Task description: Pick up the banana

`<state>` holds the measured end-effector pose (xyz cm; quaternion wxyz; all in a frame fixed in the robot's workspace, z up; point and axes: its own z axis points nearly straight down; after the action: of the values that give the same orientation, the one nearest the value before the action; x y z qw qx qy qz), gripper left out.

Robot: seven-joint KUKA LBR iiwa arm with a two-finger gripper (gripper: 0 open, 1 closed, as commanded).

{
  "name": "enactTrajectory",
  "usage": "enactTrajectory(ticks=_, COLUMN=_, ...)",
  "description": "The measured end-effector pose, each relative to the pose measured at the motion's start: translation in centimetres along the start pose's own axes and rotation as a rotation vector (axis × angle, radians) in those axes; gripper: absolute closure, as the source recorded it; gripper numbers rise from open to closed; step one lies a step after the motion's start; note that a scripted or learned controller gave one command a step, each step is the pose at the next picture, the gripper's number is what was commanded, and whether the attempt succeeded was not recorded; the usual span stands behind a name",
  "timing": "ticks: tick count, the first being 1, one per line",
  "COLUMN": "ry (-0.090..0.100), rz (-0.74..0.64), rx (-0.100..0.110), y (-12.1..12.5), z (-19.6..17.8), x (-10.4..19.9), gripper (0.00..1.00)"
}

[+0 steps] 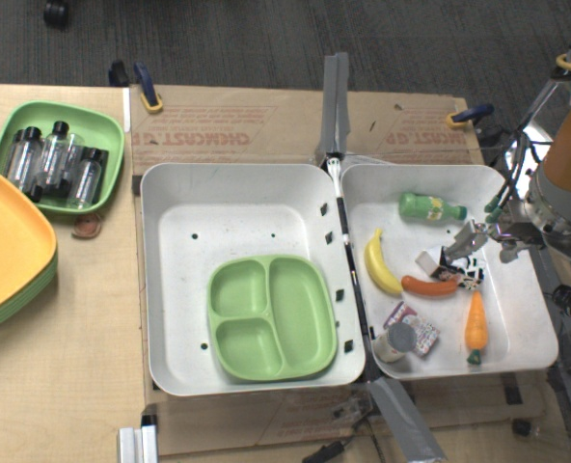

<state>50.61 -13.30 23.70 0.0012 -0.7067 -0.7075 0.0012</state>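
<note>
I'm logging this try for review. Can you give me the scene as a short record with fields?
target: banana, lying in the right bin, near its left wall
claw: claw above the right bin, to the right of the banana, not touching it
near claw: hot dog, green bottle
also in right bin: carrot
left bin: green divided tray
banana held: no

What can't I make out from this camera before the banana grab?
- Hand: small and cluttered in the camera view, so its finger state is unreadable.
- Black-and-white item beside the orange hot dog: too small to identify.
- Arm: cut off by the right edge.
- Small can: label too small to read.
- Banana: fully visible, lying apart from the hand.
</note>
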Motion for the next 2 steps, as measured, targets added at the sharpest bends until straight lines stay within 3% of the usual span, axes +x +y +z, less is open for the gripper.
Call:
enactTrajectory(ticks=1, ry=0.0, rz=0.054, rx=0.001, y=5.3, z=7.2, x=1.9, gripper=0.0)
enactTrajectory(ticks=2, ry=-0.006, rz=0.008, rx=-0.027, y=7.1, z=12.3, x=3.2, gripper=0.0)
